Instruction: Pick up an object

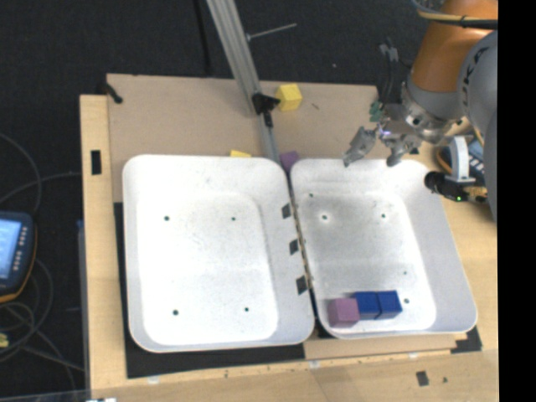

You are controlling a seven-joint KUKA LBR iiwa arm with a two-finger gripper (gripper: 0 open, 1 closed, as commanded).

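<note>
Two white bins share the bench; the gripper (374, 152) hangs spread and empty over the right bin's (435, 224) far rim. Next, probably reach nearward to the blue block (377, 302).

White bins (201, 249), purple block (342, 311), two blue blocks (377, 303), yellow block (290, 96), orange-banded grey arm (448, 48)

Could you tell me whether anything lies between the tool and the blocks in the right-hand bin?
Nothing visible does. The tool hangs over the far rim of the right bin, its fingers spread. The purple block and blue block sit at the near wall, with only bare bin floor between.
</note>
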